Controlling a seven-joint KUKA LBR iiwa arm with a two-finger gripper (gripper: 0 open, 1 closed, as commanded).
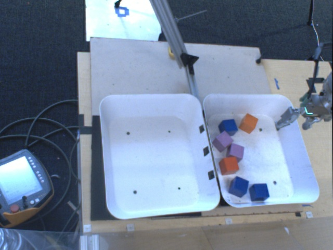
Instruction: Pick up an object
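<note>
Several small cubes lie in the right white bin. At its far side an orange cube sits next to a blue cube. Below them come two purple cubes and a red-orange cube. Two more blue cubes rest near the front wall. My gripper hangs over the bin's far right rim, to the right of the orange cube. Its fingers stand apart, open, with nothing between them.
The left white bin adjoins the right one along a shared rim. A slanted metal pole crosses the board behind the bins. A teach pendant and cables lie on the floor at left.
</note>
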